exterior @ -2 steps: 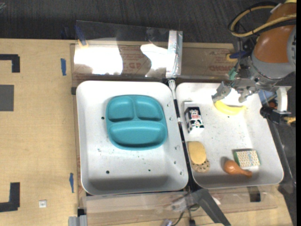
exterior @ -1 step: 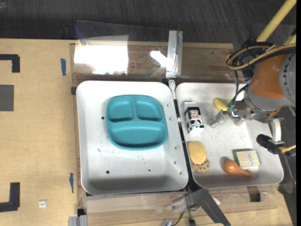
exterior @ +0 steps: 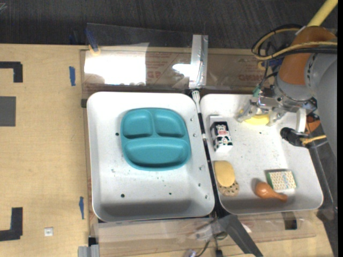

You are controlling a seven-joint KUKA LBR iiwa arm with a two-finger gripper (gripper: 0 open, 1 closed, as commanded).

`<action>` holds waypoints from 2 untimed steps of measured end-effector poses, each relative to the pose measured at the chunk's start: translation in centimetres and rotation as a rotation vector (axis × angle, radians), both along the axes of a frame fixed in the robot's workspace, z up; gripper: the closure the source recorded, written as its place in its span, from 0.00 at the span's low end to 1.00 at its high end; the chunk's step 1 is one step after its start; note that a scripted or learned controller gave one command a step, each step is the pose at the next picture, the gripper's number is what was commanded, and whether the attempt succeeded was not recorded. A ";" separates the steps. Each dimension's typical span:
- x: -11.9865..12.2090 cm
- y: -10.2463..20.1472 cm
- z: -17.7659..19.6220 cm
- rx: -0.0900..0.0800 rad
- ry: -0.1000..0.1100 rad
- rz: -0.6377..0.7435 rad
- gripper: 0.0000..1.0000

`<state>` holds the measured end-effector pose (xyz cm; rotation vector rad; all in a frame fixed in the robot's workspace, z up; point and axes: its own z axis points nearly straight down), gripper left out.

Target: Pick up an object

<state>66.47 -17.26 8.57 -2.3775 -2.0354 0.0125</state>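
One camera looks down at a slant on two shallow white bins set side by side on a bench.

The left bin (exterior: 102, 159) holds a teal divided plate (exterior: 155, 137), lying flat near its middle.

The right bin (exterior: 308, 194) holds the smaller things. The grey arm (exterior: 321, 74), with its orange band (exterior: 293, 71), reaches in from the right, and its gripper (exterior: 258, 111) hangs low over the bin's far side. The fingers (exterior: 245, 112) look spread, one tip to each side of a small yellow piece (exterior: 257, 120). That piece lies directly under and between the tips, a little toward the camera. Its long axis runs left to right, roughly along the line between the two tips. Whether the tips touch it cannot be told, and nothing shows it being pinched or lifted.

The other things all lie on the camera's side of the fingers. A small white carton (exterior: 221, 136) with dark print sits to their left, near the wall the bins share. Well beyond it along that wall is a tan oval piece (exterior: 225, 174). A speckled block (exterior: 282, 180) and a brown pear-shaped piece (exterior: 267, 190), just beside each other, lie well away at the near right.

The yellow piece is by far the nearest thing. Judging from this, the coming move is to close on it, and since its length may span the gap, the grasp could slip.
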 end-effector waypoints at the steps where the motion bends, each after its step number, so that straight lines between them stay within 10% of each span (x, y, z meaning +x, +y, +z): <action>1: -3.1 4.2 0.1 -0.001 -0.016 0.288 0.00; 2: -2.9 4.1 1.4 -0.005 -0.023 0.287 1.00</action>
